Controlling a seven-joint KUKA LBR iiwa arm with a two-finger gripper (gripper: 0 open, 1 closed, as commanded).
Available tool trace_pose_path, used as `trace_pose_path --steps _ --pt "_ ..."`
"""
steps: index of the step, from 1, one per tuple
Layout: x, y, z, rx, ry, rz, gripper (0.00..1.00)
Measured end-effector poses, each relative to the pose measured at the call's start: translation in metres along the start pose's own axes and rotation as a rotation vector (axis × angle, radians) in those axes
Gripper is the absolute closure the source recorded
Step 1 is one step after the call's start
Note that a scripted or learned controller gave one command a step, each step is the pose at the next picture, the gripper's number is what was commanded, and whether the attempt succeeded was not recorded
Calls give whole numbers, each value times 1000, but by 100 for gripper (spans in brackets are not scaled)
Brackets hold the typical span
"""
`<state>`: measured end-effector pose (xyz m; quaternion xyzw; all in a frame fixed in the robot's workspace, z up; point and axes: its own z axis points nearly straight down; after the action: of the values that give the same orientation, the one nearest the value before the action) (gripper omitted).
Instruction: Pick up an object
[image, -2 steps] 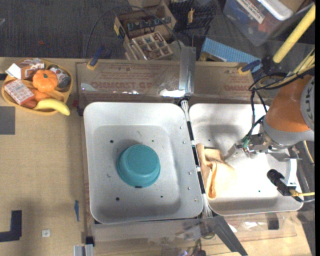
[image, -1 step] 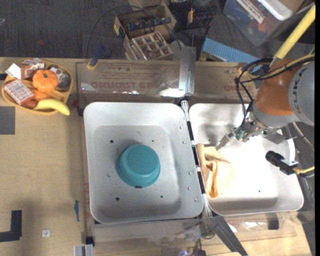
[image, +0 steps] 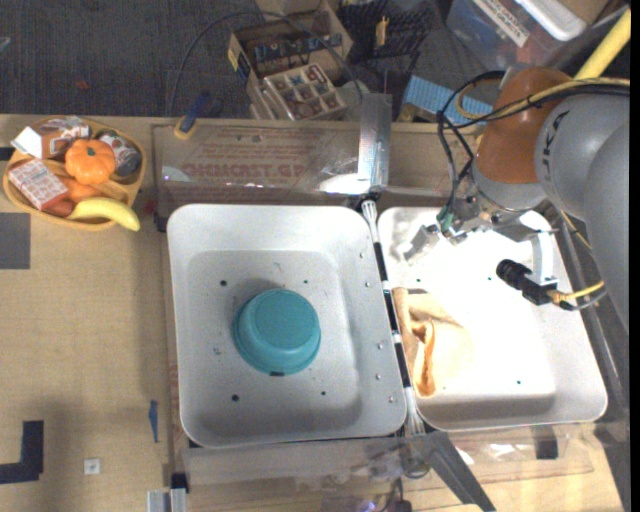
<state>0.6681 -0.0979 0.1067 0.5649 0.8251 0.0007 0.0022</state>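
Note:
A teal bowl (image: 278, 330) lies upside down in the middle of the left bin (image: 200, 240). A crumpled tan and orange cloth (image: 428, 335) lies against the left wall of the right bin (image: 560, 390). My gripper (image: 428, 236) hangs low over the far left corner of the right bin, about a hand's width beyond the cloth and apart from it. The glare on the white floor washes out its tip. The grey arm with its orange band (image: 520, 115) reaches in from the upper right.
A black plug on a yellow cable (image: 525, 280) hangs over the right bin behind the gripper. A basket of toy fruit (image: 75, 175) sits on the bench at far left. A clear plastic sheet (image: 270, 165) lies behind the bins, with clutter beyond.

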Motion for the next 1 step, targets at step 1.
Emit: trace_pose_path --steps 1 --pt "18 -40 -20 2 2 -28 0"
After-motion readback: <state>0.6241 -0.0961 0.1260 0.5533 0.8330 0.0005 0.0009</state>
